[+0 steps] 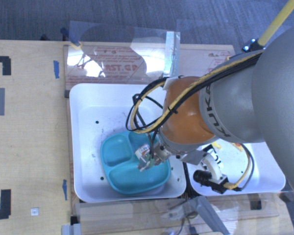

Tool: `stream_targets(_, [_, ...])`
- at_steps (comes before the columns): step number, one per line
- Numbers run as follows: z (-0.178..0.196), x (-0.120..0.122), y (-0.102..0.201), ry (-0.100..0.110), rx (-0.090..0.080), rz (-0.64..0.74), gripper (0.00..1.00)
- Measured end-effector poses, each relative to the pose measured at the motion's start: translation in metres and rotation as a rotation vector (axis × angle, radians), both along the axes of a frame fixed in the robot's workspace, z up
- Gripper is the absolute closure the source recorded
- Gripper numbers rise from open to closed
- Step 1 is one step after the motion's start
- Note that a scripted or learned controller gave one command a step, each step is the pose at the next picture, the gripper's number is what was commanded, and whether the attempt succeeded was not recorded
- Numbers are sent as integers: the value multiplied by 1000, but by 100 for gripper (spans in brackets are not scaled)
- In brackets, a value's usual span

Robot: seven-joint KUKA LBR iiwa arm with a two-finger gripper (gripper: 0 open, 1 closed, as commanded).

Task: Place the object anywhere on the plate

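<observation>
Near the lower centre of the frame we see the blue divided plate (127, 168), a smooth moulded plastic dish with three shallow compartments, lying in the left white bin (83, 131). The gripper (148, 160) hangs directly over its right half, at the ridge between compartments, with a small pale object (143, 153) at its tip; whether this is clamped or loose we cannot tell, nor how wide the gripper stands. Farther back, the grey arm (255, 97) with its orange band enters from the right above the tabletop (24, 131).

Bright, even light; strong glare on clear plastic sheet (122, 58) behind bins; slightly soft focus overall.
</observation>
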State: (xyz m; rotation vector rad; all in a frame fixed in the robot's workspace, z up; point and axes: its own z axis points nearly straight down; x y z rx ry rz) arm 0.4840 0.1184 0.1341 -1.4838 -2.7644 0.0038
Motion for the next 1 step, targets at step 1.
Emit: stream_targets(1, [1, 1, 0, -3, 1, 1, 0])
